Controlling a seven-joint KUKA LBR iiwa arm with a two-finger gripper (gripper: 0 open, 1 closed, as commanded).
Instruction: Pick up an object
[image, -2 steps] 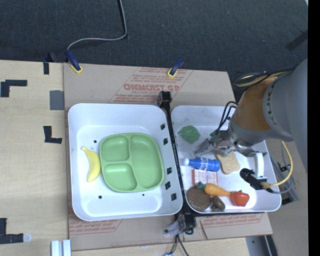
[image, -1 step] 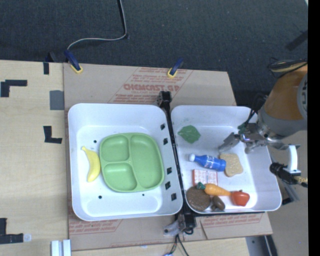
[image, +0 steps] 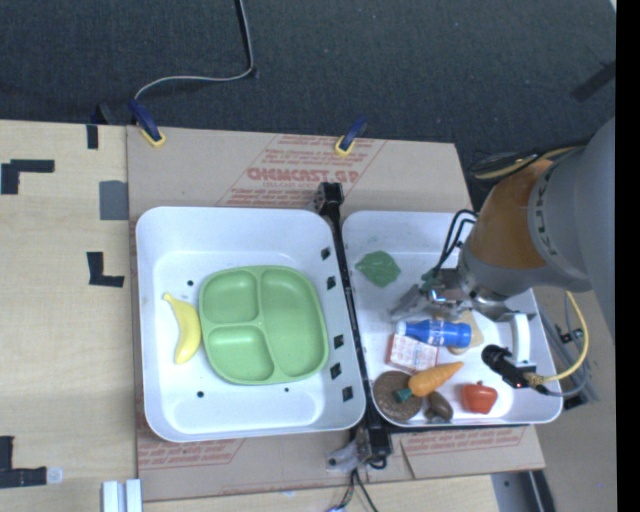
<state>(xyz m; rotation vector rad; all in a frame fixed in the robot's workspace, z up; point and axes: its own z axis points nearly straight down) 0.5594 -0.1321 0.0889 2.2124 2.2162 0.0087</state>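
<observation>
Against the left wall of the left bin (image: 150, 300) lies a yellow banana (image: 184, 327), just beside a green divided plate (image: 265, 324) that leaves bare white floor along the near and far walls. Past the black divider (image: 345, 300), the right bin (image: 400, 228) has open room at its far end around a green scrap (image: 378, 268). The gripper (image: 428, 296) hangs there above a blue bottle (image: 436, 332); whether its fingers are parted I cannot tell. Nearer the front rim crowd a red-and-white packet (image: 412, 352), carrot (image: 436, 378), brown disc (image: 397, 392) and red pepper (image: 480, 397).
</observation>
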